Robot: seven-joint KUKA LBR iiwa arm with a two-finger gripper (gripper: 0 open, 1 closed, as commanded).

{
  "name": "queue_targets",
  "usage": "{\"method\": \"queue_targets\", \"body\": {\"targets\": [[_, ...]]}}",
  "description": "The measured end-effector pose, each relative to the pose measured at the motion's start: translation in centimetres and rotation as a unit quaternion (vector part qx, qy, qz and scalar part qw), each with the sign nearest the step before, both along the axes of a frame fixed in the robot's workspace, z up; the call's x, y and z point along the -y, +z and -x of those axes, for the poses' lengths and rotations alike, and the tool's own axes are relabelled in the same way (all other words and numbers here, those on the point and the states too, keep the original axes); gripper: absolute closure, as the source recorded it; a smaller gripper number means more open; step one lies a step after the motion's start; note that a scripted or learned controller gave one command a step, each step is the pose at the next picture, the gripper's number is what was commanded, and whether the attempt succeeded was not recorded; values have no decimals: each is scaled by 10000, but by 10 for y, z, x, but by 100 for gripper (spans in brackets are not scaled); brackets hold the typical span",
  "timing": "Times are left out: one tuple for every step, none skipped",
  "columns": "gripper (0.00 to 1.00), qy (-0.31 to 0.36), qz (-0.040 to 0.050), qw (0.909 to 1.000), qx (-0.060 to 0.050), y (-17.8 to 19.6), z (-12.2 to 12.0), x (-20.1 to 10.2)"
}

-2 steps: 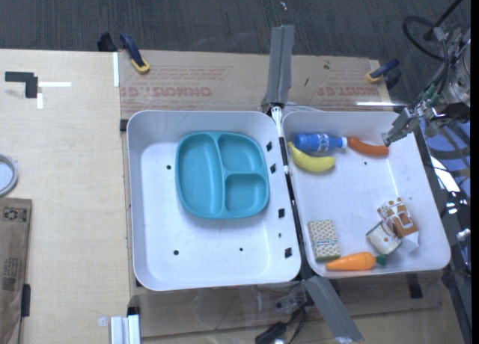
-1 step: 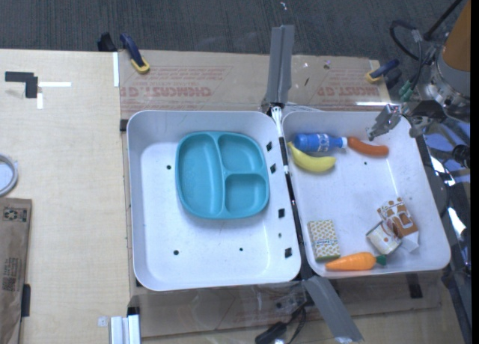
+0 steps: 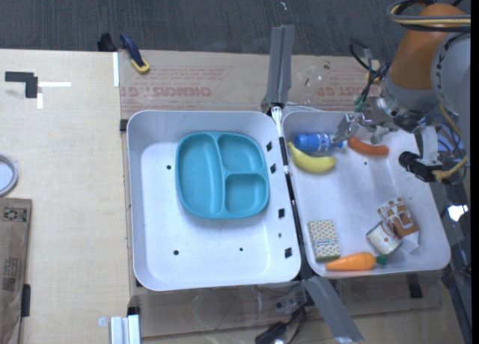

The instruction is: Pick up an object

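Note:
The right bin point(image 3: 352, 193) holds several small items. At its far end lie a blue bottle point(image 3: 309, 141), a yellow banana point(image 3: 312, 161) and an orange-red sausage point(image 3: 368, 147). At its near end are a beige patterned block point(image 3: 323, 239), an orange carrot point(image 3: 350, 262), a small can point(image 3: 382, 241) and a brown and white carton point(image 3: 399, 217). My gripper point(image 3: 352, 127) hangs low over the bin's far end, between the bottle's cap and the sausage. I see nothing held in it.
A teal divided plate point(image 3: 223, 174) lies in the left bin point(image 3: 150, 208). A grey post point(image 3: 280, 66) stands behind the wall between the bins. The arm's orange band point(image 3: 419, 51) and cables crowd the far right corner.

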State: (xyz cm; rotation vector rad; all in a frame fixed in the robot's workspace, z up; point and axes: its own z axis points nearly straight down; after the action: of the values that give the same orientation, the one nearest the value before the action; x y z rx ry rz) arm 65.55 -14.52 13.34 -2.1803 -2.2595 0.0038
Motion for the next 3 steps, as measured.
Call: {"method": "queue_targets", "body": {"targets": [[0,216,12,9997,81,-32,7,10],[100,204,32,9997,101,-22,6,12],[100,472,-1,9989,13,29,51,-44]]}}
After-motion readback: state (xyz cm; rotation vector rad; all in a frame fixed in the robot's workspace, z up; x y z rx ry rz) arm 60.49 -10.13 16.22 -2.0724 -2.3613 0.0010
